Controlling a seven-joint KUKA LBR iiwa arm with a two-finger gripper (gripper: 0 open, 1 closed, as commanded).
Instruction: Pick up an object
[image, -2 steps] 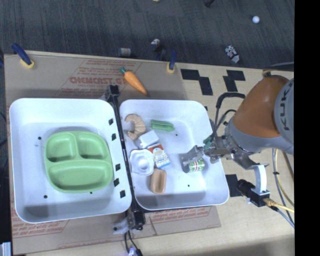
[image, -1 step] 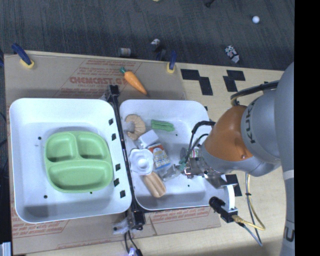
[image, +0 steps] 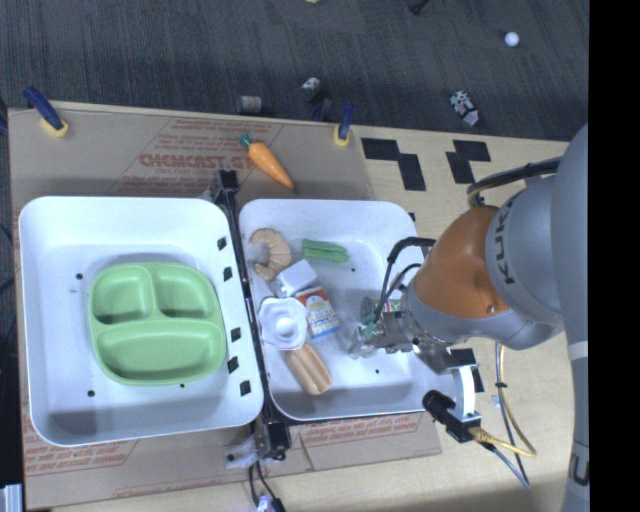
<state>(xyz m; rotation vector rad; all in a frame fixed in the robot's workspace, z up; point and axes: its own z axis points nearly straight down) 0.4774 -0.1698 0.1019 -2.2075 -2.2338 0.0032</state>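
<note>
The right bin (image: 330, 214) holds several objects: a round tan slice (image: 267, 250), a green stick (image: 325, 250), a white carton (image: 297, 277), a small red-and-white box (image: 322, 313), a white cup (image: 282, 323) and a tan sausage (image: 309, 369). My gripper (image: 374, 332) is low in the right half of this bin, just right of the red-and-white box. The grey wrist and its orange band (image: 455, 275) hide much of it. I see no object held in it.
The left bin (image: 40, 240) holds a green divided plate (image: 157, 322). An orange carrot (image: 270, 165) lies on the cardboard behind the bins. Blue clamps (image: 46, 111) sit at the back edge. A black divider (image: 240, 290) runs between the bins.
</note>
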